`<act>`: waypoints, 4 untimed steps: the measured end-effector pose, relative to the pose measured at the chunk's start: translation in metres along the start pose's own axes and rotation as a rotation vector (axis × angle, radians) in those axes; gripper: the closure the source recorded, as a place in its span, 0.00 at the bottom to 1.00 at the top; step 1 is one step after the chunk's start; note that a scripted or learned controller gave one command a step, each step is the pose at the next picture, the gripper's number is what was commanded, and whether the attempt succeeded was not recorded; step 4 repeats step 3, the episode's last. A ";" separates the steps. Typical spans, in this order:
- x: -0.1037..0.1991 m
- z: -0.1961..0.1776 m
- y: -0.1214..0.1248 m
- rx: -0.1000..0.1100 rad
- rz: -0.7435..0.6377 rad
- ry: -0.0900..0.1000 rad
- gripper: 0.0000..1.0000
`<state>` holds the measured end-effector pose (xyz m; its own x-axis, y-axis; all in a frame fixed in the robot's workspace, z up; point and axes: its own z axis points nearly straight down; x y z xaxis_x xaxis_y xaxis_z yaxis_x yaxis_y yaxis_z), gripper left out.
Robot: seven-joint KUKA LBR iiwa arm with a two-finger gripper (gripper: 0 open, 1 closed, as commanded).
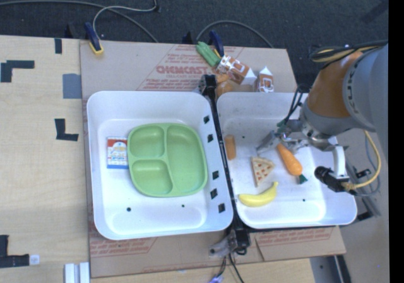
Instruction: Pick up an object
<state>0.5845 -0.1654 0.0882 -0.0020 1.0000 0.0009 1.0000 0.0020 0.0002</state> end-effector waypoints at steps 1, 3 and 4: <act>-0.001 -0.010 0.001 -0.003 0.000 -0.003 1.00; 0.100 -0.096 -0.003 0.001 0.000 -0.001 1.00; 0.100 -0.096 -0.003 0.001 0.000 -0.001 1.00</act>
